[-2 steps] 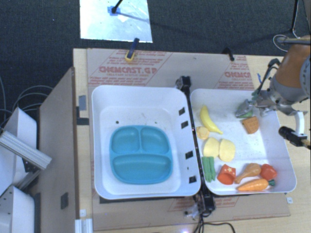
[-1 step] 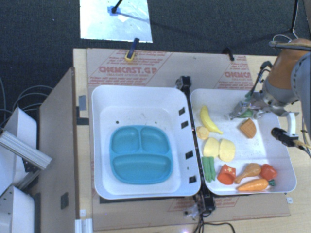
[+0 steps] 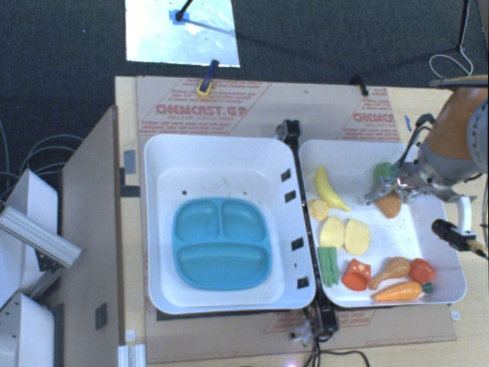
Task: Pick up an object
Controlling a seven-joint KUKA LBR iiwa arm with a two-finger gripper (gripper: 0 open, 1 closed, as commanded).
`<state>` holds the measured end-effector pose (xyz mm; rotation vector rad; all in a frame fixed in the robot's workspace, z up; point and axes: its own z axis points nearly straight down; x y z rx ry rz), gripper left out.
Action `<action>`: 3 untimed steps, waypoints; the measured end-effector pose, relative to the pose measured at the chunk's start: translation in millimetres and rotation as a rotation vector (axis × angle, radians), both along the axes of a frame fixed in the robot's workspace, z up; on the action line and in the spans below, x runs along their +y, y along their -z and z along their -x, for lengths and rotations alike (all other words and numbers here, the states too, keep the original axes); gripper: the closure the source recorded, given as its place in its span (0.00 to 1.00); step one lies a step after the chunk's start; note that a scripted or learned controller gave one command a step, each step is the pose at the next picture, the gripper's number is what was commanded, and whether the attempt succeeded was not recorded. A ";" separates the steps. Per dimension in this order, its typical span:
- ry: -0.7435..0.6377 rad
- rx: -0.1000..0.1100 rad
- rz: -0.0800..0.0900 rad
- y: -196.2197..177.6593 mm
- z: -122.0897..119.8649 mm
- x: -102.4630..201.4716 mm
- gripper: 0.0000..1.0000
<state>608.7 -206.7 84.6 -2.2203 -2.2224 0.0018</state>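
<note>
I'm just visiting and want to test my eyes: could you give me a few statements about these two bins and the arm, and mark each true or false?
1. The blue divided plate lies in the left bin. True.
2. The banana lies on the blue plate. False: it lies in the right bin, near its left wall.
3. The gripper is over the right bin. True.
4. The carrot lies at the far edge of the right bin. False: it lies at the near edge, by the tomato.
5. The green beans lie in the right bin. True.
</note>
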 end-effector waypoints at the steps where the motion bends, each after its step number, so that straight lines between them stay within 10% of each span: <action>1: -0.003 -0.006 0.002 -11.9 -2.8 -0.2 1.00; 2: -0.012 -0.018 0.000 -155.0 -43.1 78.9 1.00; 3: -0.008 0.001 -0.003 -97.3 -30.2 139.8 1.00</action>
